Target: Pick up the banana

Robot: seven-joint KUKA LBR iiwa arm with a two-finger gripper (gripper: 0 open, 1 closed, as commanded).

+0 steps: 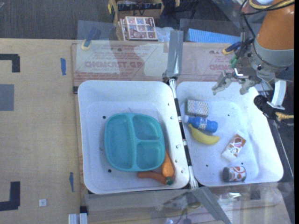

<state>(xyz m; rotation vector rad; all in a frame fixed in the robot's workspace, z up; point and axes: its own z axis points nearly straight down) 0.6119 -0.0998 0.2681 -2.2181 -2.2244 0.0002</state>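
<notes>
Gripper [231,83] hovering above the far edge of the right bin [275,171], fingers spread apart, nothing between them. Grey arm [275,36] with orange band entering from the far right. Banana [204,136], yellow, lying flat on the right bin's floor toward its left side, well apart from the gripper, nearer and to the left of it. Blue bottle [202,123] touching the banana on its far side; small patterned box [197,108] just beyond the bottle, print too small to read. White carton [233,147] with red markings to the right of the banana, lettering illegible; red-and-white can [234,173] on its side near the bin's near edge, label unreadable. Left bin [88,125] holding a teal divided plate [134,142], with an orange carrot [167,166] and a reddish-orange vegetable [152,176] at the plate's near right edge. Faint reddish lettering on cardboard sheet [117,62] beyond the bins, seen through clear plastic, not legible with certainty. Colourful printed booklet [138,28] beside an open cardboard box [135,1] at the far side.
</notes>
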